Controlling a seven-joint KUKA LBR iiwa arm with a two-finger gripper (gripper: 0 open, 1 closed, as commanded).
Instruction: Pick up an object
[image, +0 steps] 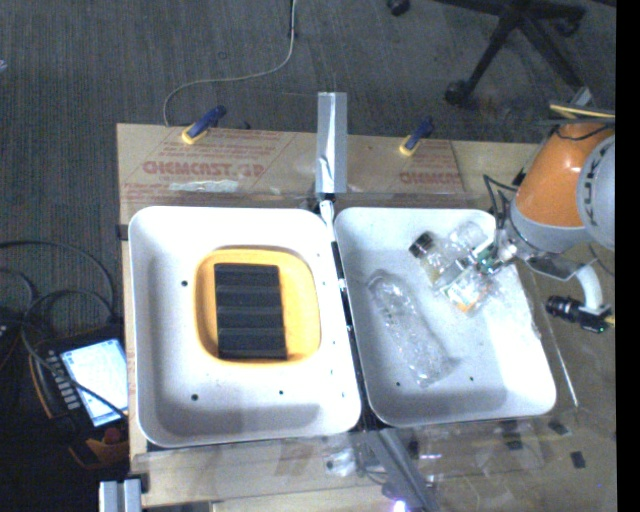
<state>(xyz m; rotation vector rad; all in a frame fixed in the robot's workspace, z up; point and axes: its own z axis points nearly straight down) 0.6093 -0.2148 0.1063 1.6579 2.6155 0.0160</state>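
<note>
From the camera above the bench we count two shallow white plastic bins side by side, the left bin (160, 330) and the right bin (520, 370), held apart by a grey upright divider post (331, 140) at the back. Two blue-and-yellow spring clamps (203, 123) pin the brown board under the bins to the bench, which we take as the reason nothing slides when the arm pushes about.

In the left bin lies one thing: a yellow rounded tray with a black ribbed block set in it (256, 308), flat and near the bin's middle, well apart from the arm.

In the right bin we make out two things. A clear plastic bottle (405, 330) lies on its side, running from the bin's middle toward its near edge. A small clear glass-like vial with a dark cap (432, 254) lies near the far right corner, just beside the gripper.

The grey arm with its orange band (560, 185) reaches in over the right rim, and its two-finger gripper (475, 272) sits low in that corner, seemingly aimed at the vial as the object to pick. The gripper's clear parts merge with the clear vial, so there may be a further small piece there, and we cannot tell how the pincer stands or whether anything sits within it.
</note>
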